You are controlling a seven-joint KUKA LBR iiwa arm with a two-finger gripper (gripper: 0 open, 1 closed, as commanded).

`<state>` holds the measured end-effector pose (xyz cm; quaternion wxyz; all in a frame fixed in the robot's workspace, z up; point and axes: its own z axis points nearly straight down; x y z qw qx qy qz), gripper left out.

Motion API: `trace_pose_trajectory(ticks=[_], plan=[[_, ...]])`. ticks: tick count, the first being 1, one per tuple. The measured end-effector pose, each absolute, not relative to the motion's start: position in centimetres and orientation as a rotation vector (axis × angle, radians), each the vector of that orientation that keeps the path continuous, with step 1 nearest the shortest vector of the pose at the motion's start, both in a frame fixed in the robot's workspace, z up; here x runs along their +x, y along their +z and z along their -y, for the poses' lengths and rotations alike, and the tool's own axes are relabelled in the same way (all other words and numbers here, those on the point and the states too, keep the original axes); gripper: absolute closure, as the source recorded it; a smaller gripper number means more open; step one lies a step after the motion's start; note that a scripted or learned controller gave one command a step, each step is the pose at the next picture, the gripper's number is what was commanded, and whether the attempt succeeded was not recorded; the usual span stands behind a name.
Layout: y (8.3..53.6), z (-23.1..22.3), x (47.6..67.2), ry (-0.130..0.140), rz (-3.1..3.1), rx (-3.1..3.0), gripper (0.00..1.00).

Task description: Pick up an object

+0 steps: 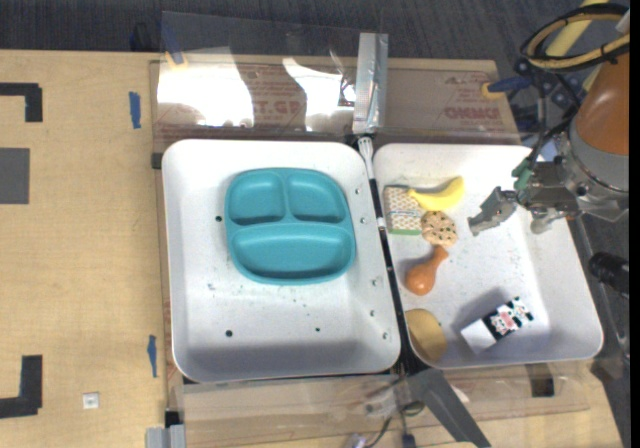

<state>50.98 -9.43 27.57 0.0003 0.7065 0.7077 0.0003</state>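
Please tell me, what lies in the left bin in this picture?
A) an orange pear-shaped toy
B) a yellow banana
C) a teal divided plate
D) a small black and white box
C: the teal divided plate sits in the left bin, while the banana, the black and white box and the orange toy all lie in the right bin.

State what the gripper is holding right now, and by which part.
Nothing. The gripper hangs over the right bin, apart from the banana and cookie, with nothing between its fingers.
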Motion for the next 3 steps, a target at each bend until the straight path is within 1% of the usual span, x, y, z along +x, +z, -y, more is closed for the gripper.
trace_pose_trajectory(ticks=[1, 2, 3], plan=[[25.6, 11.5, 48.0, 0.000, -2.445, 1.976, 0.00], [18.0, 5.7, 57.0, -0.002, -2.603, 1.770, 0.00], [8.6, 13.3, 65.6, 0.003, -2.388, 2.036, 0.00]])
